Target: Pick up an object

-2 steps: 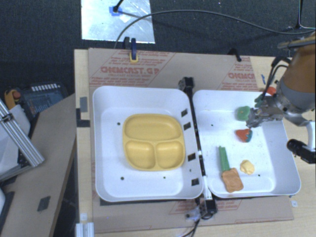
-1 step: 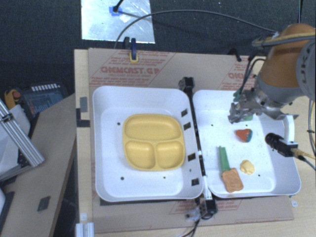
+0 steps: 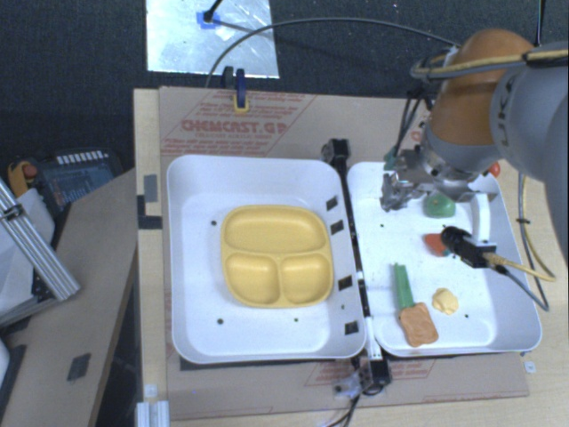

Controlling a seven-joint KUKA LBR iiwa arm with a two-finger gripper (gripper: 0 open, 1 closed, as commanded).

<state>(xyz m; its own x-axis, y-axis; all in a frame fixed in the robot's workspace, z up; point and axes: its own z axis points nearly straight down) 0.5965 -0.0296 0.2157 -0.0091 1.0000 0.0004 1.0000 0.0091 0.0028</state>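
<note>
My gripper (image 3: 394,192) hangs over the far left part of the right bin (image 3: 516,327), low above its floor, with nothing seen between its fingertips. Just right of it lies a small green rounded piece (image 3: 437,206). A small red piece (image 3: 433,243) lies a little nearer the front. Toward the front of the bin lies a green stick (image 3: 403,285), and its near end touches an orange-tan block (image 3: 418,324). A small yellow lump (image 3: 444,302) sits just right of these. The arm's grey and orange body covers the bin's far right corner.
The left bin (image 3: 191,238) holds a yellow divided plate (image 3: 276,254) in its middle. A black divider with clips (image 3: 348,238) runs between the two bins. The bins rest on a cardboard sheet (image 3: 258,118).
</note>
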